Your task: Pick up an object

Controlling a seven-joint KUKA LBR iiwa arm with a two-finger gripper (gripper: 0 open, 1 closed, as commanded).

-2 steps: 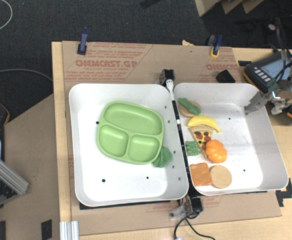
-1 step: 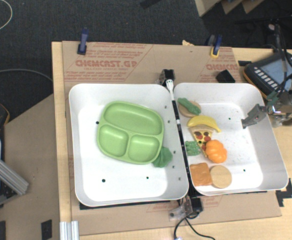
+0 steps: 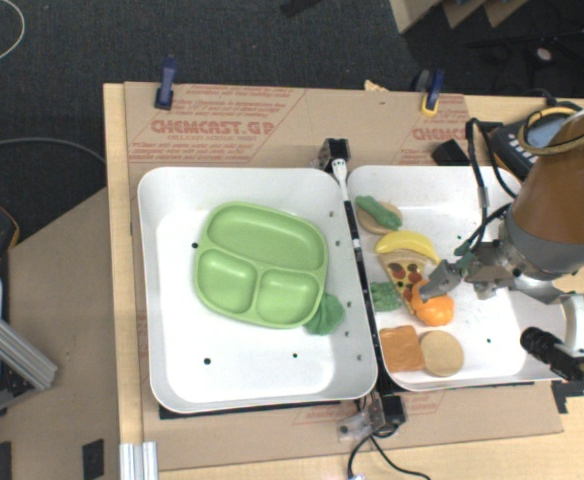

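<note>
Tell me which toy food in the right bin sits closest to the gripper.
The orange fruit: the gripper hangs right above it, nearly touching. The banana, toast slice and round cookie lie farther off.

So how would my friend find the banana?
Look in the right bin, the one with the toy food. The banana lies near its middle, above the pizza slice and below the green-topped piece. It is the only yellow curved thing there.
</note>
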